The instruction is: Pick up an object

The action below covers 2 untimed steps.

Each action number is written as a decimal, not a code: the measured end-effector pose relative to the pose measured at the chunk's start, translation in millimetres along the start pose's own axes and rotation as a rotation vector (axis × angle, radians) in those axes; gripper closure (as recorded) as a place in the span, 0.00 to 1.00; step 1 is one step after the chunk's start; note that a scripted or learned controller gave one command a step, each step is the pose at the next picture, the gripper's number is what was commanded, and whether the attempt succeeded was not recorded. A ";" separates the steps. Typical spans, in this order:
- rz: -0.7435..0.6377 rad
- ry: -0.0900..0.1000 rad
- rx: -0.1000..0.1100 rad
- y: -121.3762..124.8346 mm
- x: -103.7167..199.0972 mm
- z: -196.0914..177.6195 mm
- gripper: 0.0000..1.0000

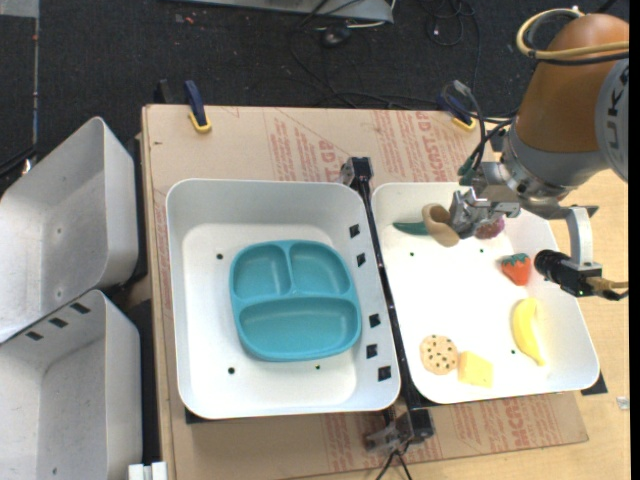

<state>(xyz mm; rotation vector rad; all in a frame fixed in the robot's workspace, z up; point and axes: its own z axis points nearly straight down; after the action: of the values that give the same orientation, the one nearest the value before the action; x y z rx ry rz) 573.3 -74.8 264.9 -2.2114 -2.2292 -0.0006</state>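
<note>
Nearest the camera, in the right-hand white bin (580,368), lie a round tan cookie with dark chips (438,353) and, just to the cookie's right and touching it or nearly so, a yellow wedge of cheese (476,369). Right of the cookie and a little farther back is a yellow banana (527,332); beyond that a small red strawberry with a green top (516,268).

At the far side of that bin, well back from the cookie, the tool (470,215) hangs low over a cluster of items. Its tips are lost against them, so I cannot tell how far it is open or whether it has hold of anything. Beside it sit a tan, mushroom-like piece (439,224), a flat dark green leaf shape (409,228) and a dark purplish item (490,227), half hidden and hard to name.

That makes seven objects in the right bin. Left of the cookie, the other white bin (190,268) holds one turquoise three-section plastic plate (295,299). Both bins rest on the cardboard-covered counter (260,143).
</note>
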 end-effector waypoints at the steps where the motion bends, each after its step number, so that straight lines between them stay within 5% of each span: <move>1: 0.000 0.000 0.000 -3.1 55.8 -2.9 1.00; 2: 0.001 0.000 0.002 -7.8 100.0 12.5 1.00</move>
<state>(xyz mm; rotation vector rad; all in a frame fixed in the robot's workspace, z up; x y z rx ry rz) 564.7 25.1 252.6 -2.2109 -2.2276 0.0017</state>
